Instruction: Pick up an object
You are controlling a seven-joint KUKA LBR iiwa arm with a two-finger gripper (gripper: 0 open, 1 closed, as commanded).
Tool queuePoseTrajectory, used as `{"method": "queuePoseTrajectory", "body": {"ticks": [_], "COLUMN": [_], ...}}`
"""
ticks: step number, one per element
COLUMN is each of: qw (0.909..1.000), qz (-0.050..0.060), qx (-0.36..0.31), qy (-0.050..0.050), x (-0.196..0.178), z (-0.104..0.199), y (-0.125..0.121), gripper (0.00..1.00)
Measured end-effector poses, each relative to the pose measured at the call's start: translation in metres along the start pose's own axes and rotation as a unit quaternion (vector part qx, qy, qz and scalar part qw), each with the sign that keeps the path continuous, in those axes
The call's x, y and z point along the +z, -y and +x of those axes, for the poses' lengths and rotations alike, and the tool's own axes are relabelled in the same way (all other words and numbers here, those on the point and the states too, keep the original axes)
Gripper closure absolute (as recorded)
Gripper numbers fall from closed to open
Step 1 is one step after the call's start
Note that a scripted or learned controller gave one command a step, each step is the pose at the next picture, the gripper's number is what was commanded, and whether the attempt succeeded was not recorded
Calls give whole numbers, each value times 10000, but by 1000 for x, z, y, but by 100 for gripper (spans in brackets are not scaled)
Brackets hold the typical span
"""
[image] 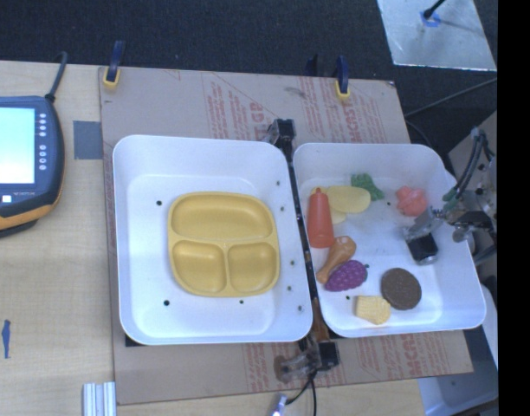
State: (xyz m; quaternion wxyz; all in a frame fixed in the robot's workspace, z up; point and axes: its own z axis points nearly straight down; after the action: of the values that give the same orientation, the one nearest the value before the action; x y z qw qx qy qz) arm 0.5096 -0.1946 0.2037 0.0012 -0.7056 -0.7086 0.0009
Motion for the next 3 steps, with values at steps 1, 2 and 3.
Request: {"method": "queuePoseTrajectory", "body": {"ticks": [1, 2, 3], "qw": [10000, 10000, 10000], "qz": [12, -6, -5], "qx": [-12, 4, -4], "qy": [1, -5, -3], "x": [113, 111, 111], "z": [37, 62, 37], "y": [-44, -115, -148], "gripper": [0, 0, 0]}}
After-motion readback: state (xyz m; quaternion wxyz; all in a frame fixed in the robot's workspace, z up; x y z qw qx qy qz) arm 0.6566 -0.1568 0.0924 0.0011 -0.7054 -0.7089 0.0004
